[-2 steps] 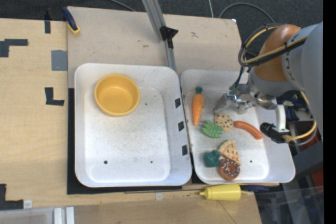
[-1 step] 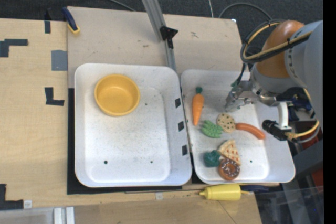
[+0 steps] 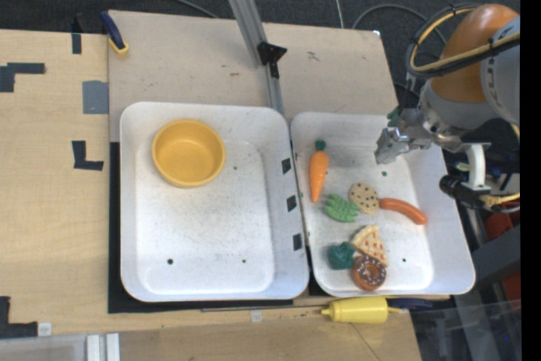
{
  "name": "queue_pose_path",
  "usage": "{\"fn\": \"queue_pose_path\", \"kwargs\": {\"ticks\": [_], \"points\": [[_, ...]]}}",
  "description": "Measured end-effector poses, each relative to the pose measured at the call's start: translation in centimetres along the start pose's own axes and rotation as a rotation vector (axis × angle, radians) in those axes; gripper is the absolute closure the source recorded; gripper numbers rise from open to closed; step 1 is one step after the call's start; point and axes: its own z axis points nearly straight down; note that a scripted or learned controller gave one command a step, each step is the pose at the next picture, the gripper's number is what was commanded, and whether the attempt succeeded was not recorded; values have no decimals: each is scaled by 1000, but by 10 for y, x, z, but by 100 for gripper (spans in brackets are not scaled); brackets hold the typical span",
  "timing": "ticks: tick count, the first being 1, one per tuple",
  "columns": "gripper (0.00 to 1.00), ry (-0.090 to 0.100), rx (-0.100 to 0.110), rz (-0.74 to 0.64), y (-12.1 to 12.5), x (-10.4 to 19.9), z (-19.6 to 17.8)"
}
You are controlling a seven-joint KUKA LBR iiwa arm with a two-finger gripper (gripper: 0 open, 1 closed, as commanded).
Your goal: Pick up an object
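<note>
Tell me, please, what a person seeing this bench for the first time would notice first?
Probably the yellow bowl, alone in the upper left of the left bin. Next comes the cluster of toy foods in the right bin: a carrot, a sausage and a donut. The pincer hangs over that bin's upper right part.

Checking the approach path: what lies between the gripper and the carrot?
Only bare white bin floor, seen in the camera view. The gripper hangs over the right bin's upper right, the carrot to its left.
</note>
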Motion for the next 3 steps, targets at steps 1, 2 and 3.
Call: {"fn": "queue_pose_path", "kwargs": {"ticks": [1, 2, 3], "points": [[100, 0, 1, 0, 1, 0, -53], [100, 2, 5, -5, 12, 53, -48], [100, 4, 5, -6, 10, 108, -60]]}}
